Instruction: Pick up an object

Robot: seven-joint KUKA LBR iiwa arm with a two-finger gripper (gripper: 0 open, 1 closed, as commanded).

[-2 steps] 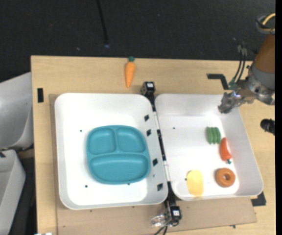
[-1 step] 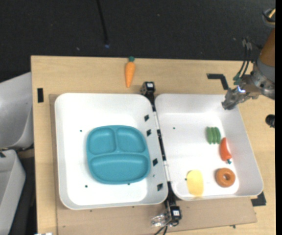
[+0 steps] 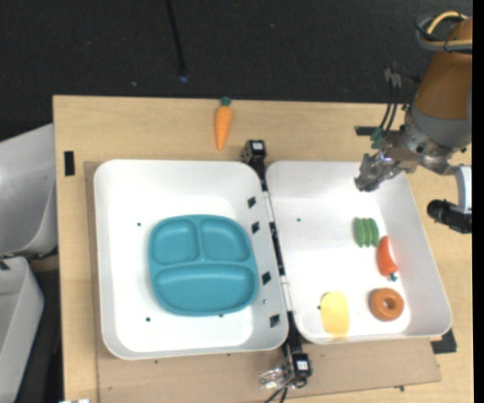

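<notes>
1. Objects for picking lie in the right bin (image 3: 309, 183): a green piece (image 3: 365, 231), a red-orange piece (image 3: 386, 256) just below it, a brown ring like a doughnut (image 3: 386, 304) near the front corner, and a yellow piece (image 3: 335, 312) to the ring's left. All four rest on the bin floor, apart from the tool.
2. Above the far right corner of that bin is the tool (image 3: 371, 177), at the end of the arm (image 3: 440, 99), with the green piece the nearest item, a little way toward the front. Nothing is seen between its tips. Whether it is released or clenched I cannot tell, as the tip is small and dark against the white.
3. In the left bin (image 3: 116, 191) sits a blue divided plate (image 3: 201, 264). A toy carrot (image 3: 223, 124) lies on the bench (image 3: 326, 120) beyond the bins, outside both.
4. Judged from this, no pick is done yet: every object lies flat and unlifted. What is left is nearly the whole task: choosing a target, coming down over it, closing on it and raising it clear of the bin floor.
5. The green and red-orange pieces lie close together near the right wall, which may crowd a grasp there; the ring and the yellow piece have more room around them.
</notes>
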